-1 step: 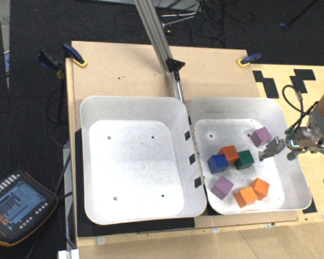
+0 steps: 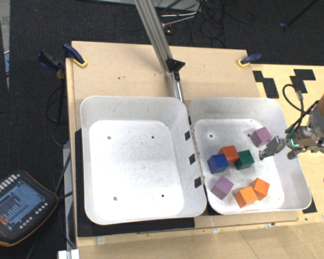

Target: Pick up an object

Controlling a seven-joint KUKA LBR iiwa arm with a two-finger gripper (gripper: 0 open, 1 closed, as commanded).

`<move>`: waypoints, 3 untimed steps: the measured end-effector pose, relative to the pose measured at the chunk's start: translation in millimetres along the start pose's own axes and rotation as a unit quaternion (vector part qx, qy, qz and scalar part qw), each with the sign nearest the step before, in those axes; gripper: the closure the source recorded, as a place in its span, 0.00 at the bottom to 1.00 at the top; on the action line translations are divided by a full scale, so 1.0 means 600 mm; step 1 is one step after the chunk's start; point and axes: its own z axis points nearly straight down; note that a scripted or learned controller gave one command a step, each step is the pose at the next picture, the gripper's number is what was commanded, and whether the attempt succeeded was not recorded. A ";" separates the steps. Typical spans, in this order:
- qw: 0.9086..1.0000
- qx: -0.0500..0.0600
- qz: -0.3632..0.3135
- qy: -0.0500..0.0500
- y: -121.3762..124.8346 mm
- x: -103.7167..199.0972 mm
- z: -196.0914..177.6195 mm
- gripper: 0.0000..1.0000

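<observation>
Two white bins sit side by side on the worktop (image 2: 129, 69). Nearest the front edge of the right bin (image 2: 294, 190) lie two orange blocks touching each other, one (image 2: 245, 197) just left of the other (image 2: 261, 188), with a purple block (image 2: 222, 187) a little further left. Behind them, towards the bin's middle, a blue block (image 2: 217, 163), an orange-red block (image 2: 229, 154) and a green block (image 2: 244, 159) huddle together, touching. Further back, near the right wall, a second purple block (image 2: 260, 136) stands tilted. The hand (image 2: 272, 147) hangs just right of it over the bin's right side; whether its grip is wide or narrow I cannot tell, and nothing shows between its tips. The left bin (image 2: 92, 161) lies beside it.
</observation>
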 end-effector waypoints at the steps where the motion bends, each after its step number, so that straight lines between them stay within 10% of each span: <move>1: 1.000 0.002 0.001 0.000 0.004 -0.012 0.078 0.00; 3: 1.000 0.001 0.000 0.000 -0.012 -0.011 0.218 0.00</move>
